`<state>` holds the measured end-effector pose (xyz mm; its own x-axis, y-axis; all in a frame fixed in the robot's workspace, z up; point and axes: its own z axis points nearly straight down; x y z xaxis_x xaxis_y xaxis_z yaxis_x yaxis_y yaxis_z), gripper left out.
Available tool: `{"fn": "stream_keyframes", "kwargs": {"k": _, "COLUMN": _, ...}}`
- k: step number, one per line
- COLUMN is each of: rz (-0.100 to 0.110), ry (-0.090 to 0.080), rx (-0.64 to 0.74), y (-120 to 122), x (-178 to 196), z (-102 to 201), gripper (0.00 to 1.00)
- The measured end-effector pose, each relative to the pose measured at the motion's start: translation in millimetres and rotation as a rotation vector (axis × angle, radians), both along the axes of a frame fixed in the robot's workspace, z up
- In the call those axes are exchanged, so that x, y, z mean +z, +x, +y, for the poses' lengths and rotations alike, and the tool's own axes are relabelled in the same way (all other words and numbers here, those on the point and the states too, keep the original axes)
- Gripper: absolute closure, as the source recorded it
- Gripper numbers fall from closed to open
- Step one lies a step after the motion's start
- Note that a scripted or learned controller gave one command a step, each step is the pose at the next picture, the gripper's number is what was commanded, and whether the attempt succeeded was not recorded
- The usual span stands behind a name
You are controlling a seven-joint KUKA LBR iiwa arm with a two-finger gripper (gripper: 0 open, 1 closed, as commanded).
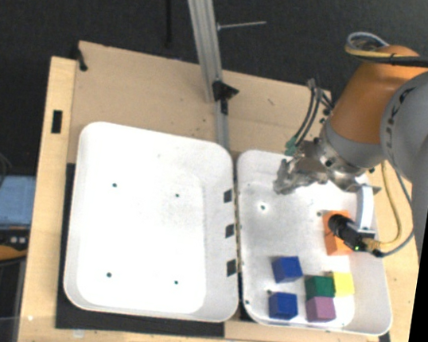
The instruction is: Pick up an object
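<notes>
Blue block well below tool.

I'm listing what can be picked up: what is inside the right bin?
The right bin holds two blue blocks, a green block, a yellow block, a purple block and something orange partly hidden behind the arm's attachment. The gripper covers part of the far floor.

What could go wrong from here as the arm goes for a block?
The green block, yellow block and purple block sit packed together, so a grab there may shove neighbours instead of lifting one. The gripper hangs far from the blocks, near the right bin's back end.
</notes>
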<state>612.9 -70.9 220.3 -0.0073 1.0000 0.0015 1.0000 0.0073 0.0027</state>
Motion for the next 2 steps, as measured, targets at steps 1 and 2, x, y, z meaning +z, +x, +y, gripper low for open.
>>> {"fn": "stream_keyframes", "kwargs": {"k": 1, "rz": 0.001, "ry": 0.0, "rx": 0.001, "y": 4.2, "x": 1.6, "z": 63.3, "gripper": 1.0}}
{"fn": "stream_keyframes", "kwargs": {"k": 2, "rz": 0.0, "ry": 0.0, "rx": 0.0, "y": 14.1, "x": 12.9, "z": 108.9, "gripper": 1.0}}
